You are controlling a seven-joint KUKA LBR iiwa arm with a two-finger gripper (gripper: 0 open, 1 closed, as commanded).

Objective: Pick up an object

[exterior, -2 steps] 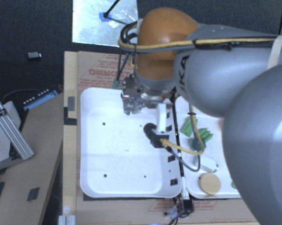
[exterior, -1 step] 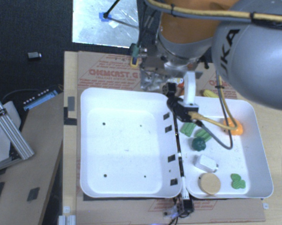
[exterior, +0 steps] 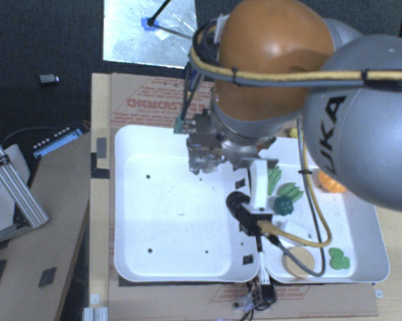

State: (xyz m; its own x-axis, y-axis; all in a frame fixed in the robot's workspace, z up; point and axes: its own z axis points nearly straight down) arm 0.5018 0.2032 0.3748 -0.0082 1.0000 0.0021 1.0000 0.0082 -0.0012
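End effector [exterior: 202, 162] hangs over left bin [exterior: 137, 253], near divider [exterior: 259, 192]; cannot tell its state. Right bin [exterior: 376, 260] beside it holds green toys [exterior: 284, 197], green piece [exterior: 339, 260], tan disc [exterior: 298, 262], orange object [exterior: 332, 183] partly hidden under arm [exterior: 362, 117].

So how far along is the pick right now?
Nothing looks picked yet. The end effector hangs over the left bin, away from the objects. The green pieces, orange item and tan disc lie in the right bin. Reaching one, grasping and lifting are left.
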